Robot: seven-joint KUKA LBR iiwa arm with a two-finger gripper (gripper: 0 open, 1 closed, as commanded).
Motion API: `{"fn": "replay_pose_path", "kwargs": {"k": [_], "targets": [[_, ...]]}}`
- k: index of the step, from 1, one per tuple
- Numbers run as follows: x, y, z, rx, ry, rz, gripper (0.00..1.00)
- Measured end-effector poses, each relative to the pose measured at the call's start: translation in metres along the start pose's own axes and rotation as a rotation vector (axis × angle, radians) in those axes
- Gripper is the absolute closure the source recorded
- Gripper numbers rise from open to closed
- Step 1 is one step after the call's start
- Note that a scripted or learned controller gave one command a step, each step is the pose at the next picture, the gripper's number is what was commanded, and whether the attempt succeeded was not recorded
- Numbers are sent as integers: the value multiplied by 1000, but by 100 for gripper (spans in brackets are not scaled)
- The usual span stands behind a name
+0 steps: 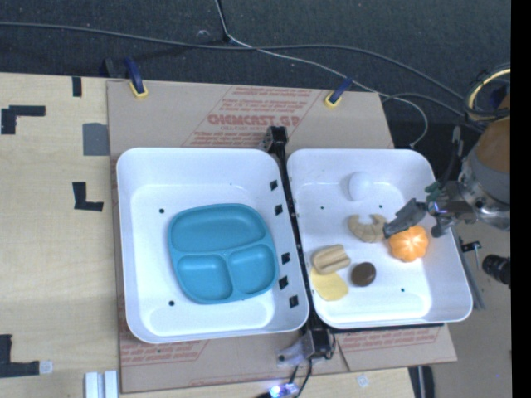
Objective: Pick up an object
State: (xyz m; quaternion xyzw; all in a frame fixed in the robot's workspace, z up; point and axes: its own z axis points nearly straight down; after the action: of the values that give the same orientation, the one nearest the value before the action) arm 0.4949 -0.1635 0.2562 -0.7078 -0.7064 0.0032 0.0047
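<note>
The bench [50, 222] carries a cardboard sheet [249, 114] on which two shallow white bins sit side by side. The left bin [141, 181], well away from the jaws [415, 220], holds a blue divided plate [221, 251] lying flat near its middle. The right bin [448, 305] is the one the arm [489, 172] reaches into from its far side. The jaws hang low over this bin, pointing toward its centre; how far apart they stand cannot be told from this angle, and nothing is seen clamped between them. An orange fruit [407, 244] lies just below the dark tip, touching it or very nearly so. A beige knobbly piece [366, 227] rests just beyond the tip, toward the bin's middle. A white ball [361, 186] sits farther off, up toward the bin's back wall. Farther from the jaws, toward the divider between the bins, lie a tan bun-like piece [330, 259], a pale yellow flat piece [329, 286] touching it on the near side, and a small dark brown round piece [362, 274] just beside them, between those two and the orange fruit.
</note>
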Motion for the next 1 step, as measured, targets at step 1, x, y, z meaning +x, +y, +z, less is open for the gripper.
{"fn": "replay_pose_path", "kwargs": {"k": [1], "targets": [[0,2,-5,-10,-2,-3,0]]}}
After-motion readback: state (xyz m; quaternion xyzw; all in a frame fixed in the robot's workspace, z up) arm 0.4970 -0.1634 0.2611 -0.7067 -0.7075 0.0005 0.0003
